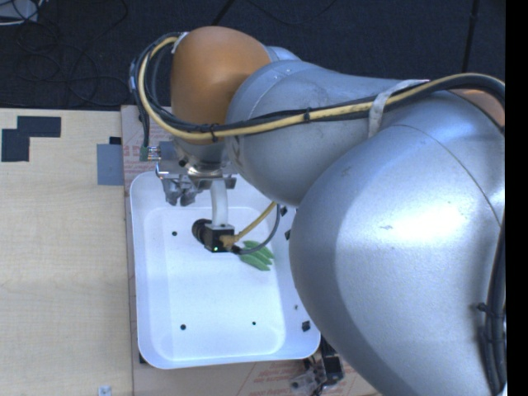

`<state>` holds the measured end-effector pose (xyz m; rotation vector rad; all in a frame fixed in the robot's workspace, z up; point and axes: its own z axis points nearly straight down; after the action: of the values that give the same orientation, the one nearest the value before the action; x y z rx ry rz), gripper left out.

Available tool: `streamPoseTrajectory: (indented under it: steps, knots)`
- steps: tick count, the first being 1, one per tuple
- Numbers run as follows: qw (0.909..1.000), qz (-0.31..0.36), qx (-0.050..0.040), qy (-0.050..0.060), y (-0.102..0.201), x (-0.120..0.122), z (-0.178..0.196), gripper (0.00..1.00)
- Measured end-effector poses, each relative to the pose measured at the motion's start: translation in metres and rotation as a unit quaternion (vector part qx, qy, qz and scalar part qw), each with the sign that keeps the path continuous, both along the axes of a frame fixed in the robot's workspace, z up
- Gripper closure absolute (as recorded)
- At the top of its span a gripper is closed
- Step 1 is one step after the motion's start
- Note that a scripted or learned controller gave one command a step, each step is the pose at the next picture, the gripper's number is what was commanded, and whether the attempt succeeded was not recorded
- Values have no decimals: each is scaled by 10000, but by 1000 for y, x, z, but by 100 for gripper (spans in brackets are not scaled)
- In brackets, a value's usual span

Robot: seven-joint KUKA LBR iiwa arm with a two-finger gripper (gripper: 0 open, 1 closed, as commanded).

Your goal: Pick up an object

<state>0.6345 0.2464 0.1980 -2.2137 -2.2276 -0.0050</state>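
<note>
Camera view looks down on the shallow white plastic bin (165,337) set on the pale wooden bench (58,262); the grey two-finger gripper (181,196) hangs over the bin's far left part, close to the upper rim. Whether the gripper is spread or closed cannot be told from this angle, since the wrist and its fittings crowd the spot; nothing is seen held in it.

The only loose thing visible in the bin is a small green plastic sprig of flat blades (258,257); it lies on the bin floor near the middle, to the right of the gripper and nearer the camera, apart from it. Its blades seem to run slantwise, from upper left to lower right in the view, fanning a little at the lower end.

Judging from this, the pick has not begun; the gripper would need to shift right and towards the near side, then turn so that its closing line crosses the blades rather than runs along them; such a flat, thin thing may slip under a shallow grasp.
</note>
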Motion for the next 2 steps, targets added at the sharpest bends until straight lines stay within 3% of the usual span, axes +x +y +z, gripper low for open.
streamPoseTrajectory:
  steps: [1, 2]
  knots:
    - [9999, -39, -38, 92, -4, -84, -72, 100]
    - [10000, -49, -28, -10, -44, 13, -62, 100]
